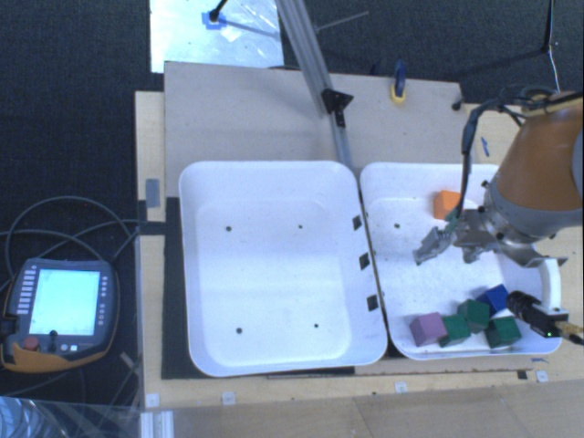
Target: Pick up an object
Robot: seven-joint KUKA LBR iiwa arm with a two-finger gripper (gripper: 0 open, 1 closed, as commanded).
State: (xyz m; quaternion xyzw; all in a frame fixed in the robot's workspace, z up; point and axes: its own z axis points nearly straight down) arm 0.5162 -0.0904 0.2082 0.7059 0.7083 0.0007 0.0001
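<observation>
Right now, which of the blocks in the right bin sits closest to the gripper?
The orange block, alone just behind the gripper; the purple, green and blue blocks cluster at the bin's front edge.

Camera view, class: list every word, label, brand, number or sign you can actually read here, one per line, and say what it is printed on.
No text can be read in this view.
Teach pendant: its bright screen and side buttons are too small and washed out to read.
Blocks in the right bin: no markings visible.
Gripper: no label legible.
</observation>
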